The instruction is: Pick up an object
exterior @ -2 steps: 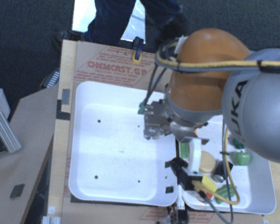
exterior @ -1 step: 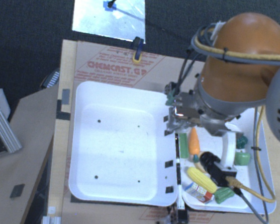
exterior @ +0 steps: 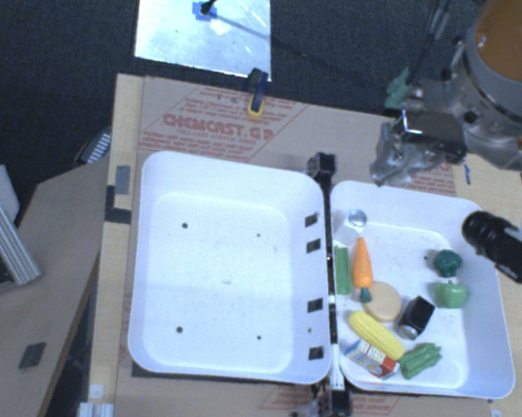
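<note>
From the bench's near edge, the right white plastic bin [exterior: 487, 325] holds the toys: a yellow plastic corn cob [exterior: 376, 334] at six o'clock, a round tan biscuit [exterior: 384, 301] at centre, an orange plastic carrot [exterior: 363, 263] towards ten. The left white bin [exterior: 160, 181] lies beside it. Farther back, at twelve, the metal pincer [exterior: 401, 163] hangs above the rim carrying nothing; its opening I cannot tell. No toy is lifted yet.

The arm [exterior: 519, 69] is cut off by the top and right edges. The gripper [exterior: 401, 163] fingers are blurred. A small can [exterior: 373, 359] is partly hidden beneath the corn [exterior: 376, 333].
</note>
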`<state>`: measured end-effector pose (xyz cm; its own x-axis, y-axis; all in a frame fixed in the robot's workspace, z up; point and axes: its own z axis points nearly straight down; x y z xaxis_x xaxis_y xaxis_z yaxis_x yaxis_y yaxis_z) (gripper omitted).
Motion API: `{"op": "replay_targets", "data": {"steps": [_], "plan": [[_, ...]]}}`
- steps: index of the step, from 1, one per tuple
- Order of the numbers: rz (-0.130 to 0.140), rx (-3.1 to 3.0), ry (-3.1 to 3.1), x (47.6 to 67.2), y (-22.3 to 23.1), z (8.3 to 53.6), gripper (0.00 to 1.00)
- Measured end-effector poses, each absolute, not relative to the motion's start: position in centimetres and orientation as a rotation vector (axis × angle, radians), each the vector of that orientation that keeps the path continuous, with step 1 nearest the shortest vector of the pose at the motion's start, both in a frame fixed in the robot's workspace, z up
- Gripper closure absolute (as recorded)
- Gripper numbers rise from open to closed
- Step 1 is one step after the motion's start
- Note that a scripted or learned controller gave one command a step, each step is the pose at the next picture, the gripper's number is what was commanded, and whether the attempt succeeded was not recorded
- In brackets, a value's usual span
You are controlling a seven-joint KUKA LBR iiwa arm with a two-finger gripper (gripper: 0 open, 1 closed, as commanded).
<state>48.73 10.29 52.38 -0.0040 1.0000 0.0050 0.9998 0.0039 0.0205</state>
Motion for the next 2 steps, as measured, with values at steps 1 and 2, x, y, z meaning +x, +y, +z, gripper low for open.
{"op": "replay_targets", "data": {"steps": [1,2], "plan": [[0.005,2.214,2.226,48.7,10.5,53.1,1.00],[0.004,2.221,2.220,48.7,9.0,53.5,1.00]]}}
